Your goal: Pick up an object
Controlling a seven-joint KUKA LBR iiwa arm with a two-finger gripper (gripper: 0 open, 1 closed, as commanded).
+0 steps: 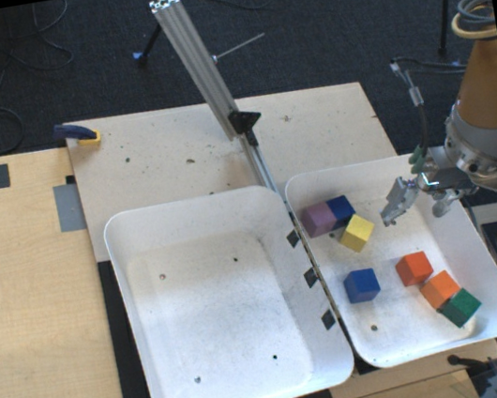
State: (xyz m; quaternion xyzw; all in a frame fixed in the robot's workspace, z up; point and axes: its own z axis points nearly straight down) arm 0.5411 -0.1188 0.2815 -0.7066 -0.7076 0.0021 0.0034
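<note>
The right bin (485, 247) holds several cubes. A purple cube (318, 219) touches a dark blue cube (341, 207) near the bin's back left, with a yellow cube (357, 232) just in front of them. A second blue cube (362, 285) lies mid-bin. A red-orange cube (414, 267), an orange cube (439, 287) and a green cube (461, 306) run in a line toward the front right corner. My gripper (420, 202) hangs over the bin's back right part, right of the yellow cube, open, with nothing between its fingers (396, 204).
The left bin (145, 259) lies beside the right one, with black clips (310, 276) along the shared rim. A slanted aluminium bar (197, 59) rises behind the bins. A small blue and yellow item (78, 134) lies at the bench's back left.
</note>
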